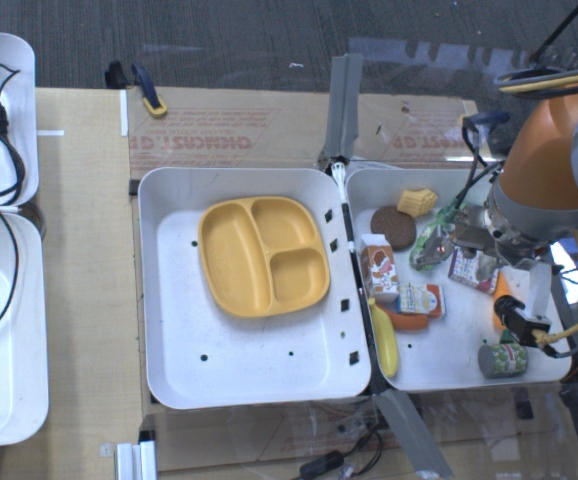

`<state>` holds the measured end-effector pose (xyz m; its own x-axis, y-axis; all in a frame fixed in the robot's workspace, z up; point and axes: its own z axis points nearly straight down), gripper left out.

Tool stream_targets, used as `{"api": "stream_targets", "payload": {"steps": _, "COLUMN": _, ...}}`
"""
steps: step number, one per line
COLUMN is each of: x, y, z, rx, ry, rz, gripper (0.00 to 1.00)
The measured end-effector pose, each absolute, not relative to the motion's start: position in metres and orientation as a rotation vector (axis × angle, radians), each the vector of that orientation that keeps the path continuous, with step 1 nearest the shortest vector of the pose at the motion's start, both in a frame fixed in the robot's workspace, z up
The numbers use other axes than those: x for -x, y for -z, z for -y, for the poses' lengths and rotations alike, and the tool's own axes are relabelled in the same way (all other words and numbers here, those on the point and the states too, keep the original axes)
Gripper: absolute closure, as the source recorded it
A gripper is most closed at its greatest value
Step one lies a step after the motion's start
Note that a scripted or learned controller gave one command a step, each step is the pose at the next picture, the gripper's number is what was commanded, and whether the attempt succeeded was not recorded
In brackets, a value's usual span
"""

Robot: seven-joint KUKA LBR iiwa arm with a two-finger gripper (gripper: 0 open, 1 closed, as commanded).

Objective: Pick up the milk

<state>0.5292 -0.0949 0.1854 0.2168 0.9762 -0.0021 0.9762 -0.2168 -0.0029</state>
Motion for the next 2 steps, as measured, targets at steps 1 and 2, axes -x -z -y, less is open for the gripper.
{"api": "stream_targets", "payload": {"steps": 1, "x": -0.494, "y": -0.11, "z": 0.108, "rx": 2.252, "ry": -0.003, "rz": 2.187, "gripper": 0.0}}
{"api": "stream_targets", "payload": {"steps": 2, "x": -0.569, "y": -0.191, "z": 0.057, "rx": 2.217, "ry": -0.003, "rz": 2.226, "gripper": 0.0}}
